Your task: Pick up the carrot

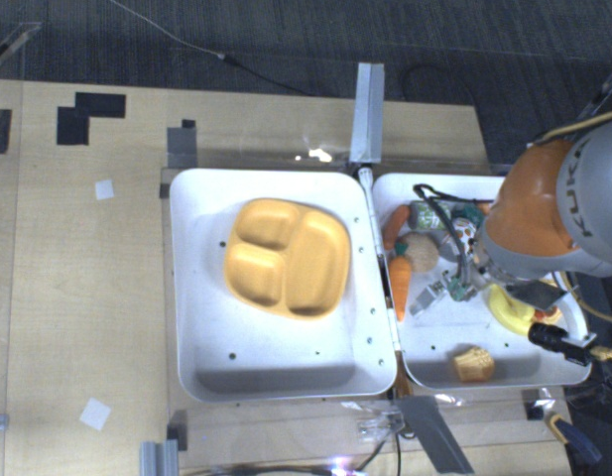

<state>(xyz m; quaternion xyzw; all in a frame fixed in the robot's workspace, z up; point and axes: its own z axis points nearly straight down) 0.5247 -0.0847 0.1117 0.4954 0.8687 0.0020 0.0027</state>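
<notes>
The carrot (398, 282) is a slim orange piece lying along the left wall of the right bin (553, 370), with its tip pointing toward the front. My gripper (439, 290) hangs low over the middle of that bin, just right of the carrot, and a small gap separates the two. The grey arm with its orange band (529, 211) reaches in from the right above it. Nothing shows as lifted off the bin floor.
A brownish round item (422, 253) and another orange piece (393, 224) lie behind the carrot. A yellow banana (508, 310) sits under the arm and a tan bread chunk (473, 364) lies near the front wall. The left bin (201, 365) holds a yellow divided plate (286, 256).
</notes>
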